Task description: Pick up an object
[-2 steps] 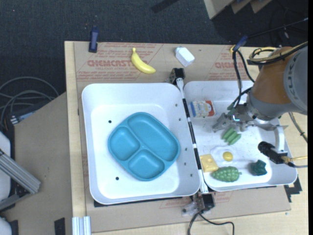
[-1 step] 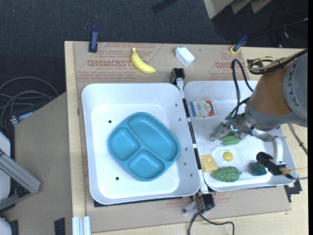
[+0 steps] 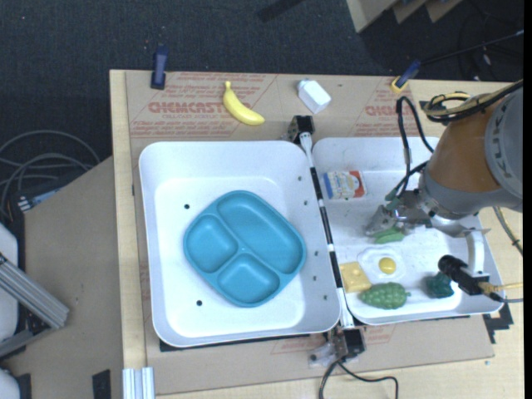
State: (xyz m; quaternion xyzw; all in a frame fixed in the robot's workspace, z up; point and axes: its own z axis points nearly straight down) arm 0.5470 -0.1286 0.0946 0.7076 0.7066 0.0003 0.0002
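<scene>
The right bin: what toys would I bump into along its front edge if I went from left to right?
Left to right along the right bin's front edge: yellow cheese wedge → fried egg → bumpy green fruit → dark green toy.

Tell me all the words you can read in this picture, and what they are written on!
"CHEMCAST": red print on the brown board under the bins, left of the banana.
The same red print on the board's right side: too blurred to read.
Smaller red lines around that word: too small to read.
Red and white packet in the right bin: print too blurred to read.
</scene>
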